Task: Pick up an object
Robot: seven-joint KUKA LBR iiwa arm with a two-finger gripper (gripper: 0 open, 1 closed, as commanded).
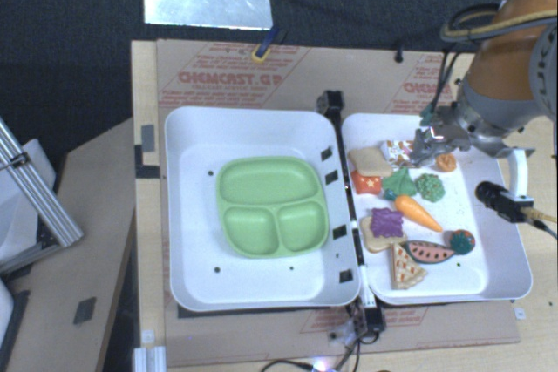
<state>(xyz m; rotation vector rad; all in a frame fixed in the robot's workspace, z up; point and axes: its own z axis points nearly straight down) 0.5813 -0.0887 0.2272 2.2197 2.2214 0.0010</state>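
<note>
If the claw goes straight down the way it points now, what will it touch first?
Probably the small white packet in the right bin, just beside the claw. The bread slice lies a little further left. Depth is hard to judge from this slanted view.

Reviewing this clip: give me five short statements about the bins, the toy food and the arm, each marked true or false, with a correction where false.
1. The green tray lies in the left bin. True.
2. The toy carrot lies in the left bin. False: it lies in the right bin.
3. The gripper is over the right bin's far part. True.
4. The watermelon slice sits on the green tray. False: it lies in the right bin, near the front.
5. The tray has three compartments. True.
</note>
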